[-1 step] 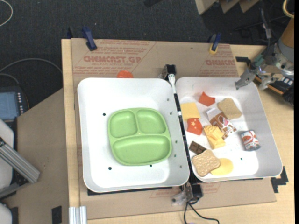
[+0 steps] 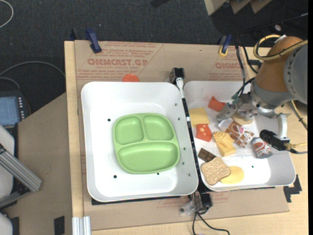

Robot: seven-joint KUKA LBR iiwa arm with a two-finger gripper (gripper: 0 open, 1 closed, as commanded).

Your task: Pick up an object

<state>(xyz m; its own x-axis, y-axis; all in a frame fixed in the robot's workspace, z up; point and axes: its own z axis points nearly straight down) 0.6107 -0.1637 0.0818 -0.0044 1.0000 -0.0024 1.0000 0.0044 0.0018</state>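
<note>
White plastic forms both shallow bins on the tabletop (image 2: 78, 131), which is covered by a sheet of brown cardboard. We record the left bin (image 2: 95, 146) holding a green divided plate (image 2: 145, 143) near its middle, with three compartments, upright and flat.

The right bin (image 2: 281, 173) carries a scatter of small toy food items. We note an orange-red wedge (image 2: 215, 104) toward the far left of that bin, a pale yellow slab (image 2: 198, 116) just near of it, and a small red block with a light mark (image 2: 203, 131) beside the bin's left wall. A yellow ridged piece (image 2: 224, 142) lies near the centre, touching a brown-and-white wrapped item (image 2: 239, 133) on its right. A dark brown square (image 2: 206, 155) sits nearer, and a tan cracker-like slice (image 2: 215, 171) overlaps a yellow disc (image 2: 234, 175) at the near edge. A red-and-white piece (image 2: 260, 148) lies to the right, beside a black part of the tool.

The grey arm (image 2: 298, 75), with its orange band (image 2: 276, 62), reaches in from the right over the far part of the right bin. The gripper (image 2: 234, 110) hangs low above the items, between the orange-red wedge and the wrapped item. We cannot tell whether the fingers are open or closed, nor whether anything sits between them.
</note>
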